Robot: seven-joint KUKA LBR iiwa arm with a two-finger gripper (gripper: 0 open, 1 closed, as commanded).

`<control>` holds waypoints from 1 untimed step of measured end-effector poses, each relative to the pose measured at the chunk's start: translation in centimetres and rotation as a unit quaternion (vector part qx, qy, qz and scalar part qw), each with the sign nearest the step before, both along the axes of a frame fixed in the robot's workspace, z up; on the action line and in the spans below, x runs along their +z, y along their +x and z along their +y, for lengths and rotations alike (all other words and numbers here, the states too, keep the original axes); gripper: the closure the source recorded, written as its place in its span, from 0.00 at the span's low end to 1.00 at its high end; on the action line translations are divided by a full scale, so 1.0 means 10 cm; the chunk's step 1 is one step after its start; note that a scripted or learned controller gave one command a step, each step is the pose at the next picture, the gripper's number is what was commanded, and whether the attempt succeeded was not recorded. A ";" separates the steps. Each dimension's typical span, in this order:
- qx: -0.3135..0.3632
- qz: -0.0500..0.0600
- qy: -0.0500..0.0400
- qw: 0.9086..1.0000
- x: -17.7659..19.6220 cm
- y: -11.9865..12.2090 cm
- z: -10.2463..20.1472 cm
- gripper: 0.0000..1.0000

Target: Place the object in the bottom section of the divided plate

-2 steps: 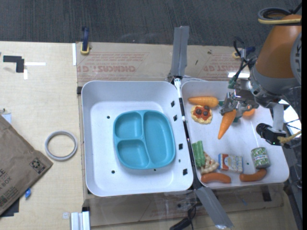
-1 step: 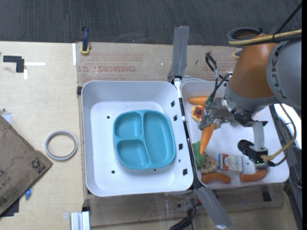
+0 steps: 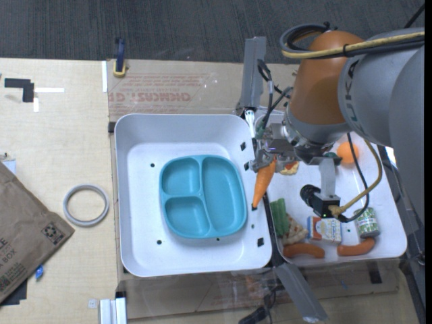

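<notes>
The blue divided plate [image 3: 203, 196] lies in the left white bin [image 3: 135, 181]; it has one long section on its right side and two smaller ones on its left. An orange carrot [image 3: 261, 185] hangs tip down over the wall between the two bins, just right of the plate's rim. My gripper [image 3: 271, 156] sits right above it under the orange-banded wrist, shut on the carrot's upper end. The wrist hides most of the fingers.
The right bin [image 3: 391, 201] holds an orange ball [image 3: 347, 152], two sausages [image 3: 304, 250] [image 3: 356, 248], a small can [image 3: 368, 223], a carton [image 3: 325, 229] and a green item [image 3: 278, 214]. A tape ring [image 3: 86, 204] and a cardboard box [image 3: 23, 238] lie on the bench at left.
</notes>
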State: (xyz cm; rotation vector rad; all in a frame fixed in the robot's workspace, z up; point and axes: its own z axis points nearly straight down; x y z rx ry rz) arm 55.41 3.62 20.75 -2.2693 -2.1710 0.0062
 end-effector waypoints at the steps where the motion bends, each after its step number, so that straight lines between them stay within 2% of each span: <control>1: 0.000 0.000 0.000 1.000 0.00 0.00 0.00 0.00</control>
